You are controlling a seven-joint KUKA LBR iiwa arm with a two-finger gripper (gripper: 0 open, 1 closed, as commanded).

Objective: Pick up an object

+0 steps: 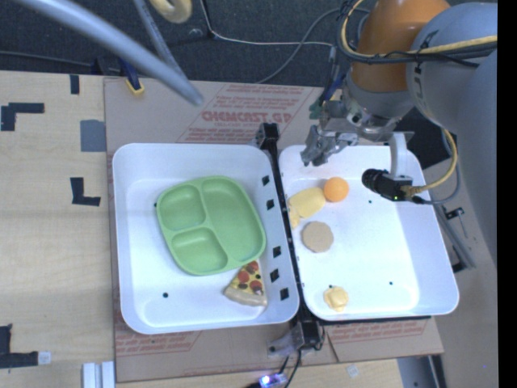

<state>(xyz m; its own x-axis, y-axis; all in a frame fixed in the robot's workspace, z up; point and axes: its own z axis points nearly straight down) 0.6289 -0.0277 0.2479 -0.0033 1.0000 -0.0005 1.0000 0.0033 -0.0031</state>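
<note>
The orange ball sits in the right bin, touching a yellow piece, with a tan disc just below. The gripper hangs up and left of the ball, near it, holding nothing; its opening I cannot tell
</note>
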